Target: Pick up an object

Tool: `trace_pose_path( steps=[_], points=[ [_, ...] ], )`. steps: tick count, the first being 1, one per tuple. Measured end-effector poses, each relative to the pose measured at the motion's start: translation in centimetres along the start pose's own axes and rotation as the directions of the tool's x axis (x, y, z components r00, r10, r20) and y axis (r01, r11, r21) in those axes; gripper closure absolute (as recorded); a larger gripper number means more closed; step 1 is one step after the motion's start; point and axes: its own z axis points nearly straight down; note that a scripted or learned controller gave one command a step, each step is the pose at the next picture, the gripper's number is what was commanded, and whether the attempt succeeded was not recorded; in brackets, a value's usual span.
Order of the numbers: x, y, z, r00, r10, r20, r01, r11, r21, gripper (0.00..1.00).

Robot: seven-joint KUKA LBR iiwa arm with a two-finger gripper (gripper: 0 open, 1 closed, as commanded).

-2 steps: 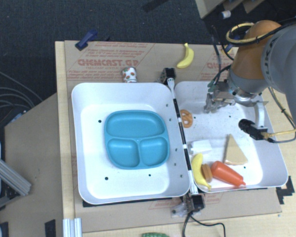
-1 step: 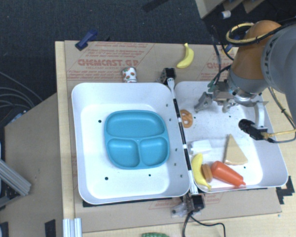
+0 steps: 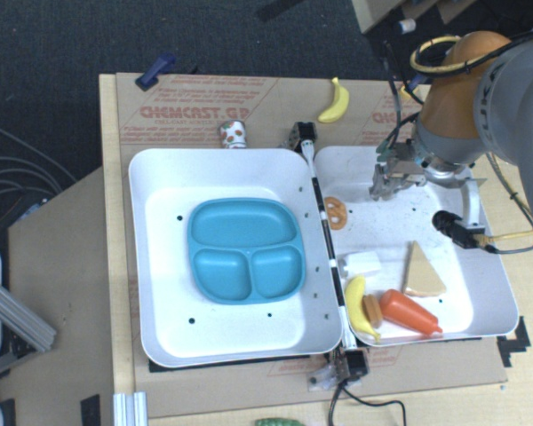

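gripper [image 3: 387, 183]: low over the far end of the right bin [image 3: 489, 313], above bare white floor. Can't tell how the jaws stand at this angle, and I see nothing between them.
nearest target: pretzel [image 3: 336, 212], just beside the gripper toward the divider, right up against the bin's left wall.
other targets: white block [image 3: 361, 263], tan wedge [image 3: 423, 272], orange carrot [image 3: 409, 312], hot dog [image 3: 372, 310], banana [image 3: 355, 304], all clustered at the near end, well apart from the gripper.
risk 1: closing where it hangs now probably grabs air, since nothing lies under it.
risk 2: pretzel is flat and hugs the wall; a finger could hit the rim or just slide over it.
risk 3: banana, hot dog and carrot touch each other, so a grab there may pinch two, or nudge one and drop it.
risk 4: cable [image 3: 493, 238] loops off the wrist over the bin's right side; could snag on a long reach to the near end.
right bin contents: the six items above.
left bin [image 3: 151, 264]: holds a blue divided plate [image 3: 246, 248], three compartments, nothing in them.
outside bins: second banana [image 3: 335, 103] and a small patterned cup [image 3: 234, 133] on the board behind, not in easy reach.
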Motion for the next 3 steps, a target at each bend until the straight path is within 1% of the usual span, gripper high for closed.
trace_pose_path(
  steps=[1, 2, 3],
  points=[
    [0.0, 0.0, 0.0, 1.0, 0.0, 0.0, 0.0, 1.0, 0.0, 0.0],
    [0.5, -1.9, 4.0, 1.0, -0.002, 0.002, 0.002, 1.0, 0.004, 0.0],
    [0.5, -1.8, 3.0, 1.0, -0.001, 0.001, 0.001, 1.0, 0.003, 1.0]
  ],
)
